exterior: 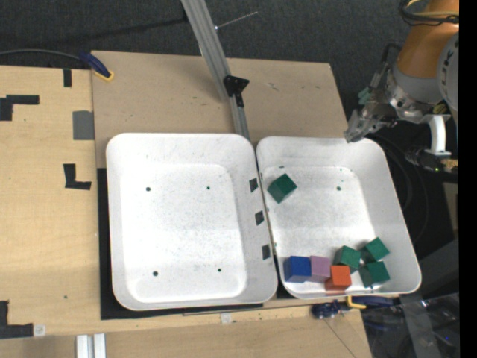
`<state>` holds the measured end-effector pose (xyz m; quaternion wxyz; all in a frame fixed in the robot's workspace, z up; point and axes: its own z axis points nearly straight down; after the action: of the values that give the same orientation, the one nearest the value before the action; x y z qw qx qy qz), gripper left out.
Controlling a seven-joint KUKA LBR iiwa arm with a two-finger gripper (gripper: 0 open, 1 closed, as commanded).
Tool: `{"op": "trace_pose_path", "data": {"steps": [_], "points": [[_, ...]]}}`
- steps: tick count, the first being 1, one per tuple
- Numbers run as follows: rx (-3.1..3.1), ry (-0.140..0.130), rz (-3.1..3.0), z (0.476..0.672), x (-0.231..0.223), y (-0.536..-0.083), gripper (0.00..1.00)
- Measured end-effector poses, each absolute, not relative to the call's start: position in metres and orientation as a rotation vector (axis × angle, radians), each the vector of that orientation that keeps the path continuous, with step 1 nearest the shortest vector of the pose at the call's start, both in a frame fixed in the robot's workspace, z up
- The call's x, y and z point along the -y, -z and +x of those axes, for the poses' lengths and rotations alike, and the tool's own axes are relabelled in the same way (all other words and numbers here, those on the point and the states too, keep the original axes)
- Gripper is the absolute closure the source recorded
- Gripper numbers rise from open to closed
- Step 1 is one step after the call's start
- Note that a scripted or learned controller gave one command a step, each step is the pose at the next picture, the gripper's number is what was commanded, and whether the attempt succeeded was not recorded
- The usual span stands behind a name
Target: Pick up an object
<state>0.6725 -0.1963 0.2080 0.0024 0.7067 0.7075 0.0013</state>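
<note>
The right bin (pixel 387 192) holds a green block (pixel 282 187) lying alone near its far left corner. Along its near edge sit a blue block (pixel 298 267), a pale purple block (pixel 320 266), an orange block (pixel 340 276) and several green blocks (pixel 365 259) bunched together. My gripper (pixel 358 127) hangs at the far right corner of that bin, just over its rim, well away from every block. Nothing shows between its fingers, and I cannot make out how they stand.
The left bin (pixel 119 200) stands beside the right one. A slanted metal rail (pixel 216 51) crosses the bench behind the bins. A blue and yellow clamp (pixel 98 66) lies at the far left, another (pixel 335 308) by the right bin's near edge.
</note>
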Motion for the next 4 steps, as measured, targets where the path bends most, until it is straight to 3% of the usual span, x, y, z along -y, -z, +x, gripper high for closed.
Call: {"op": "trace_pose_path", "data": {"steps": [4], "points": [[-2.232,0.000,2.215,0.646,-0.020,-0.227,1.00]]}}
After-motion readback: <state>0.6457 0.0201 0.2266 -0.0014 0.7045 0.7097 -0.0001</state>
